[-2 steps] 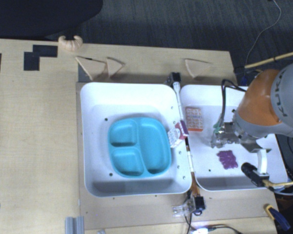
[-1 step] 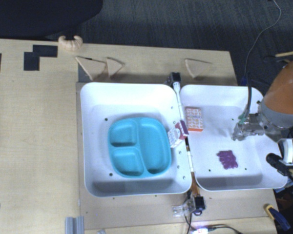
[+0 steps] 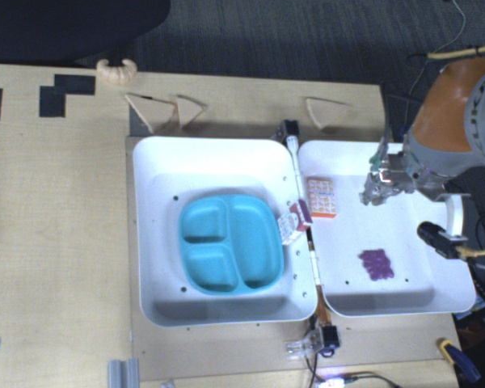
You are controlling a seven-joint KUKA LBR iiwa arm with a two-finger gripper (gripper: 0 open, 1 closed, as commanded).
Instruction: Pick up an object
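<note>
My tool (image 3: 377, 186) hangs over the right bin (image 3: 436, 297), near its far wall; I can't tell its state, though it seems to carry nothing. It sits between candidates: the orange-patterned packet (image 3: 321, 196) beside the divider, and the purple clump (image 3: 377, 263) nearer the front.

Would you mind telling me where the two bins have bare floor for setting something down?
Right bin: bare along the front, between the purple item and front wall, and mid-floor right of the orange-patterned packet. Left bin: the blue divided tray crowds it, and a small wrapper sits at the divider; only its margins are free.
</note>
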